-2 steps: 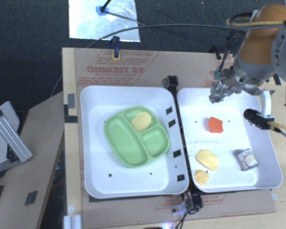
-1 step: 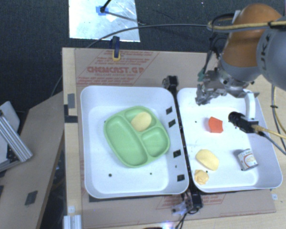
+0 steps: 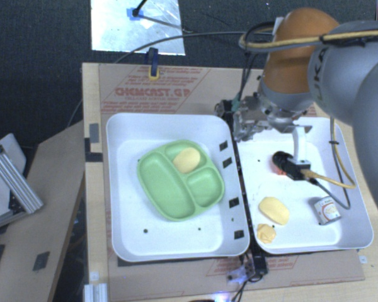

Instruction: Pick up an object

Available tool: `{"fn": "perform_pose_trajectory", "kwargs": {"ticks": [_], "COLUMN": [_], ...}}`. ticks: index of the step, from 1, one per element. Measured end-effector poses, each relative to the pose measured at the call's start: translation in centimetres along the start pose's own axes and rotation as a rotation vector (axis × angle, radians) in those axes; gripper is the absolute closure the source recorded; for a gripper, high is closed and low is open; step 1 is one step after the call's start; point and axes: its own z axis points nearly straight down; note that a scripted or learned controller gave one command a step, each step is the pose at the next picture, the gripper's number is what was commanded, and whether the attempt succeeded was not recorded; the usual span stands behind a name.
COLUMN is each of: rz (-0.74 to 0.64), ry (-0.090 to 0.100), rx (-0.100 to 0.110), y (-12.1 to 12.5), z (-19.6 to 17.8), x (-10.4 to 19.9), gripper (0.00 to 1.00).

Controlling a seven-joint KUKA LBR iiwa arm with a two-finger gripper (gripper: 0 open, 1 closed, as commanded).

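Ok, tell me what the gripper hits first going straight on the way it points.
Likely bare floor of the right bin, near its far left corner. The gripper seems to point down there, with no object below it, though depth is unclear.

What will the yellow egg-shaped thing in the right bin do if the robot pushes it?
The yellow egg-shaped thing looks rounded and smooth, so it would probably roll or wobble aside. Its curved sides may slip out of a pinch. It seems small, so it is likely light.
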Motion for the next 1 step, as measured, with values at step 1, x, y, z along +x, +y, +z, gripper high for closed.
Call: {"fn": "perform_pose_trajectory", "kwargs": {"ticks": [1], "rz": [-0.001], "ry": [0.000], "rx": [0.000], "y": [-0.15], "z": [0.93], "x": [5.23], "gripper": [1.00]}}
